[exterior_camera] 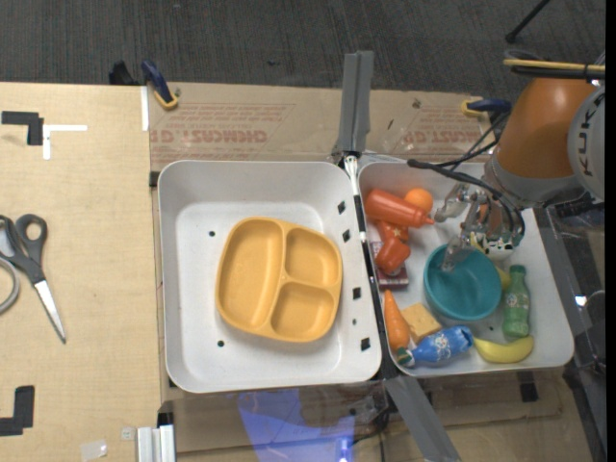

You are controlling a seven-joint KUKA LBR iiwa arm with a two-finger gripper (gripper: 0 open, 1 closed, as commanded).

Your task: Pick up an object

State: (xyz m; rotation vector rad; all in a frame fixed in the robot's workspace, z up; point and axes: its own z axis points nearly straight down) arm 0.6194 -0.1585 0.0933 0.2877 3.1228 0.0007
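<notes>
Blue bottle (438,346) and banana (504,349) sit at the right bin's (549,258) front edge. Gripper (472,231) hovers over teal bowl (464,284) rim, holding nothing; finger spread unclear. Best: descend straight, straddle the rim, close firmly, avoid green bottle (517,301).

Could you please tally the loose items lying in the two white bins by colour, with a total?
Orange or red-orange: 5 (divided plate, bottle, ball, small cup, carrot)
Teal: 1 (bowl)
Green: 1 (bottle)
Yellow: 2 (banana, cheese wedge)
Blue: 1 (bottle)
Total: 10; a dark item under the small cup is too hidden to count.
</notes>
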